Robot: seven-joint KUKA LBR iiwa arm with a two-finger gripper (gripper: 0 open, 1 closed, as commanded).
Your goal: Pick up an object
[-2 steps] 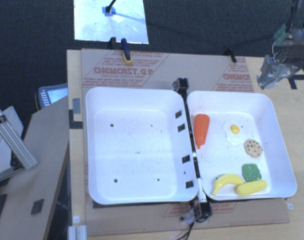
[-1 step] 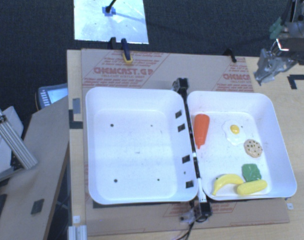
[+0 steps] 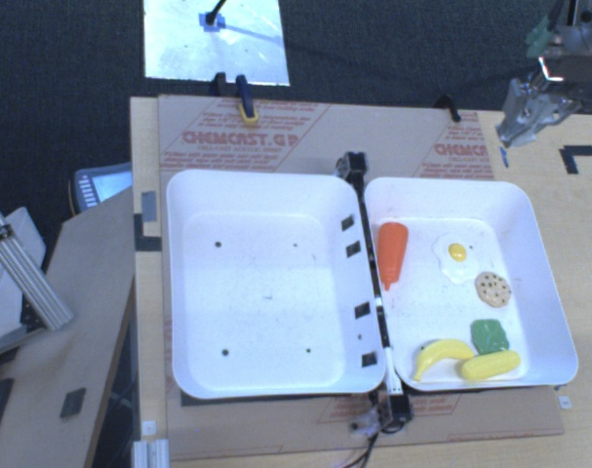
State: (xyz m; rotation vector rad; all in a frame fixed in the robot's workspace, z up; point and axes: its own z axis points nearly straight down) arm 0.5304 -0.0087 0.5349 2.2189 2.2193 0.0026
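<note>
The right bin [image 3: 522, 203] holds an orange carrot [image 3: 391, 253] near its left wall, a fried egg [image 3: 456, 257] in the middle and a round cookie [image 3: 492, 289] to the egg's lower right. A green piece [image 3: 489, 334], a banana [image 3: 440, 354] and a yellow oblong piece [image 3: 490, 364] lie along the bin's near edge. My gripper [image 3: 526, 125] hangs high at the upper right, beyond the bin's far right corner and well apart from every object. Nothing shows between its fingers.
The left bin [image 3: 193, 203] stands beside the right one, with black clips [image 3: 354, 250] along the shared wall. A shiny metal sheet [image 3: 214, 25] lies at the back. A black bracket [image 3: 575, 156] sits on the bench at the right.
</note>
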